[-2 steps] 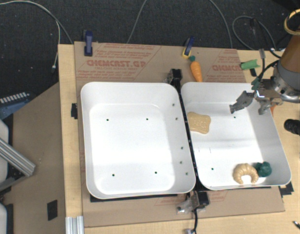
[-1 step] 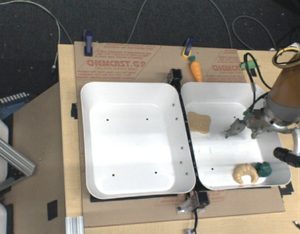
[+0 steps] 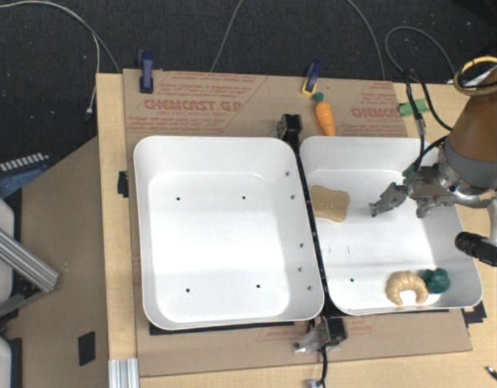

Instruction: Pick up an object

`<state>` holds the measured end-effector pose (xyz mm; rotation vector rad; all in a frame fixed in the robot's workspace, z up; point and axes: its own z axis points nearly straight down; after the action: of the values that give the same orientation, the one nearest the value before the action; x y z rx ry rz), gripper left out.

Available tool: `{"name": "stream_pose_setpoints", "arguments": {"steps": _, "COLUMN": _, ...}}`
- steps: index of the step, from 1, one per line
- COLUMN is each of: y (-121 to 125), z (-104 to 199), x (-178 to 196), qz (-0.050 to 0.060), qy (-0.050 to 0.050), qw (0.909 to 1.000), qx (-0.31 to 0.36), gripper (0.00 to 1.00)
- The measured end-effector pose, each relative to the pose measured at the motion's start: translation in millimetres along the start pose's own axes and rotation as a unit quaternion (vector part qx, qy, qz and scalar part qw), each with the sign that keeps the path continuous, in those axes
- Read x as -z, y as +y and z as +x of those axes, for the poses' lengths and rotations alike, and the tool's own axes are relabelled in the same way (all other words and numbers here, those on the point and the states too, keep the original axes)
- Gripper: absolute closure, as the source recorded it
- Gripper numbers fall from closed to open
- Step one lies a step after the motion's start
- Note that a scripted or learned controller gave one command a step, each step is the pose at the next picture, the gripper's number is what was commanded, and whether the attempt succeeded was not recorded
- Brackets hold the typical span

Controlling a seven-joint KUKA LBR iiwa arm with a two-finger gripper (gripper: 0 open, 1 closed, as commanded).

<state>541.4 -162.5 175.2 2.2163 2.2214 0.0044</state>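
At the lower right of the frame, a croissant and a green ball are lying touching in the right bin, so a grasp there is risking a nudge. Further up, the gripper is hovering spread and empty beside the bread slice. Beyond, a carrot is sitting on the bench, outside both bins.

Two white bins side by side, cardboard sheet, blue clamps
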Motion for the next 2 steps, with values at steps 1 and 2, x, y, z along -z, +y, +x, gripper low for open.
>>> {"name": "stream_pose_setpoints", "arguments": {"steps": 1, "y": -18, "z": 3, "x": 50, "qz": 0.0, "qy": 0.0, "qw": 1.0, "qx": -0.001, "gripper": 0.0}}
{"name": "stream_pose_setpoints", "arguments": {"steps": 2, "y": -20, "z": 3, "x": 38, "qz": 0.002, "qy": 0.0, "qw": 1.0, "qx": -0.001, "gripper": 0.0}}
